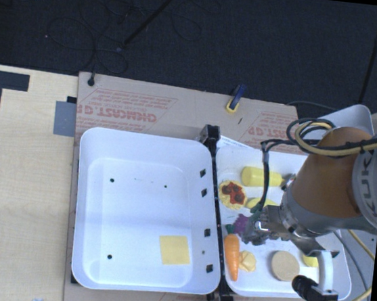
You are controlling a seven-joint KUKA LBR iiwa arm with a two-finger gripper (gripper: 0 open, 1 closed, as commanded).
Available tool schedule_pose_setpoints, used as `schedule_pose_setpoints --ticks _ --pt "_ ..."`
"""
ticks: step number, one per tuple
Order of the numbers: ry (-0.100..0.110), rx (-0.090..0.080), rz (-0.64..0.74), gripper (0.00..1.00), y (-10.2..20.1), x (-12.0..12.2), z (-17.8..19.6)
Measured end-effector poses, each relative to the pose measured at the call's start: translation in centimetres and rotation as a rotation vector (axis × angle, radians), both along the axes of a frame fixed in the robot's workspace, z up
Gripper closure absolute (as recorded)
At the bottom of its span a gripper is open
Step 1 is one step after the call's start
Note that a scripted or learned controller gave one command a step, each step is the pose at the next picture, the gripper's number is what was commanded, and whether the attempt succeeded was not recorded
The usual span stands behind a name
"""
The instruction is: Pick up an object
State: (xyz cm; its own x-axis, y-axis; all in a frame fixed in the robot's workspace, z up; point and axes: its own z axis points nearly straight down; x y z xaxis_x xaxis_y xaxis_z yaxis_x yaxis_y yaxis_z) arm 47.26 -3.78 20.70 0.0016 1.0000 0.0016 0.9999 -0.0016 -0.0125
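pincer (255, 228): low in right bin (334, 294) beside purple toy (241, 223); grip state cannot tell
left bin (97, 169): yellow square (175, 250)

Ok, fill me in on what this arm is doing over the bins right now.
The arm's gripper is down in the right bin, among toy food: an orange carrot, a purple piece, a yellow block and a tan round disc. It sits right beside the purple piece, but whether it has hold of anything cannot be made out. The left bin holds a flat yellow square.
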Motion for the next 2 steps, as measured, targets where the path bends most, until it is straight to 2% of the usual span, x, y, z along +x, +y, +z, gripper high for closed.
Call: schedule_pose_setpoints --ticks 1,2 --pt "-0.011 -0.003 -0.002 1.00 -3.9 0.3 3.1" --pt "-0.004 0.000 0.003 1.00 -1.9 0.2 -0.9"
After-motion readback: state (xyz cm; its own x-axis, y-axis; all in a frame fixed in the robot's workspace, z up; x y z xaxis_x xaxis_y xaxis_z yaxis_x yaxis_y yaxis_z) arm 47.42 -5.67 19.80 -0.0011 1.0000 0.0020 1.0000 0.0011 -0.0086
